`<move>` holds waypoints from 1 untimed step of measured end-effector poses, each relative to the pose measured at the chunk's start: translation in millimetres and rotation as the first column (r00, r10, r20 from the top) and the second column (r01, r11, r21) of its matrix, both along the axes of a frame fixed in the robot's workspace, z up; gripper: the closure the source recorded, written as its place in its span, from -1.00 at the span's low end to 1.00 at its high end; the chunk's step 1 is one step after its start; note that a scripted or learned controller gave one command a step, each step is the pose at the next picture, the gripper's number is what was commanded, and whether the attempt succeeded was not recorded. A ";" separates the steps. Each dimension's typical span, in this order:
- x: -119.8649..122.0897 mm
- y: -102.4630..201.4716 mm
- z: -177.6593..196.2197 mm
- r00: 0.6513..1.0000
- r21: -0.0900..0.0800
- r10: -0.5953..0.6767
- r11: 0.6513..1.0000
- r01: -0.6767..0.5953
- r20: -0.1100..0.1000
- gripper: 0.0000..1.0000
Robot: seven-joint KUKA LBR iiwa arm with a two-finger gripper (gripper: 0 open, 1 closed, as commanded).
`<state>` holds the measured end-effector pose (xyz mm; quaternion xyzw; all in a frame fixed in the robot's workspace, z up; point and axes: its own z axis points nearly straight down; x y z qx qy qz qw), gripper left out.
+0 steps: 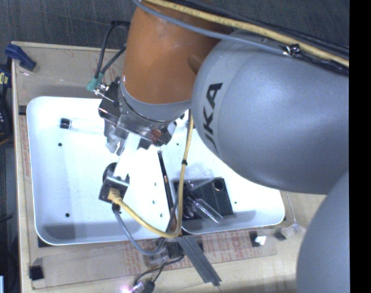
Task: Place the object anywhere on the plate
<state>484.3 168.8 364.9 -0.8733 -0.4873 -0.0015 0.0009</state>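
Observation:
My gripper (115,162) hangs below the orange band of the arm, over the middle of the left white bin (51,182). The arm's bulk covers most of its body. A small dark object (64,124) lies on the left bin's floor near the far left corner, well apart from the gripper. A black block (111,185) with a yellow cable (140,221) running from it sits just under the gripper; whether it is part of the gripper or a loose object is unclear.
The right bin (265,209) holds black blocky objects (210,197) near its front edge. A thin dark rod (165,185) lies along the divide between the bins. The grey arm covers the upper right. Blue tools (18,57) lie on the bench at far left.

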 end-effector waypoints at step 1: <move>38.1 15.7 -56.9 0.890 -0.006 -0.457 0.890 0.457 -0.003 1.00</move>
